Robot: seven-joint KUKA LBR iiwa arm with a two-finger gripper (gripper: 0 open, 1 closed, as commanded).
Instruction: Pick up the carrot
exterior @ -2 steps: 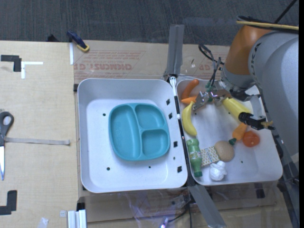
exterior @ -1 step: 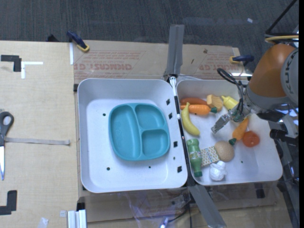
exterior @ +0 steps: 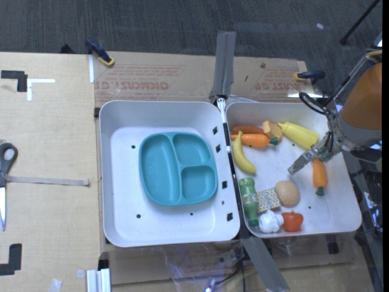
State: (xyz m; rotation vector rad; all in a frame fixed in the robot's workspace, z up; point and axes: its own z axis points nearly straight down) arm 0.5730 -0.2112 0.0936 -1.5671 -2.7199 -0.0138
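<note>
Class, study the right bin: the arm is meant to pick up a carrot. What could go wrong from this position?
1. Two carrots are in view: one beside the gripper, another near the banana. The program may target either.
2. The near carrot lies by the bin's right wall, which may crowd the grasp.
3. The gripper sits beside that carrot, so closing here could nudge it away.

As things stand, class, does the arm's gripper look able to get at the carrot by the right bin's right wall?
Probably yes. The gripper hovers just left of the carrot, which lies apart from the other food with nothing on top. The bin wall close beside it may cramp the fingers.
</note>
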